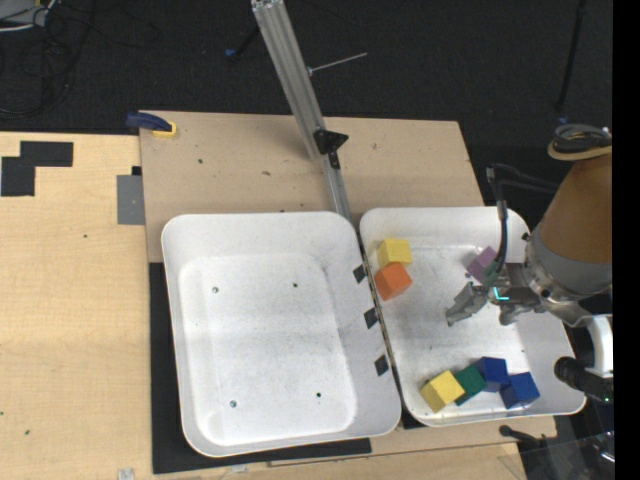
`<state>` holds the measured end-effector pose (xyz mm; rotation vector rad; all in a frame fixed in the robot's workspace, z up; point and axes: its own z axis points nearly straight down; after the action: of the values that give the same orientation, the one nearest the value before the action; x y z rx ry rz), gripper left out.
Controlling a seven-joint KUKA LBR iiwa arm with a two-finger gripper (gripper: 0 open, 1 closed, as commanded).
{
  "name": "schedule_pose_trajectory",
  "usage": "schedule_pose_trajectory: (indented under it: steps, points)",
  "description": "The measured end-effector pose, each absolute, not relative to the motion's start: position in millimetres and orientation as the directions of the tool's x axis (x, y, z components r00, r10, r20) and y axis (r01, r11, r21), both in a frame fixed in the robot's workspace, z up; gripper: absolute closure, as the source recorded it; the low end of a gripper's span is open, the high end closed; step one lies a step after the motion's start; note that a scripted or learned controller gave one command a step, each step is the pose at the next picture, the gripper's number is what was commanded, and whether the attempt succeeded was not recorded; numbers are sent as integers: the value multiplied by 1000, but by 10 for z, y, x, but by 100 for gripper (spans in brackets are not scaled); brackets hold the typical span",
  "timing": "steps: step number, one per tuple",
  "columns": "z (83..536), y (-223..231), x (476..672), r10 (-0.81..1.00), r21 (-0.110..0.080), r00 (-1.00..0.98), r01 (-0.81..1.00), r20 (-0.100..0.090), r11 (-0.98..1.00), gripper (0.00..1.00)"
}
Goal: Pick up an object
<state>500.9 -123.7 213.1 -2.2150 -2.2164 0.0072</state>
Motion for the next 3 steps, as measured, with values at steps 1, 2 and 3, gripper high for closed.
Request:
schedule_pose_trajectory:
  steps: [1, 2, 3]
  points:
    - [2154, -1249, 5017, 1000, -3, 3, 1000, 1, -3, 0]
    - [1690, -1199, 4948, 1000, -9, 1, 1000, 3, -1, 0]
    - [1046, -1202, 4910, 1000, -11, 1, 1000, 3, -1, 0]
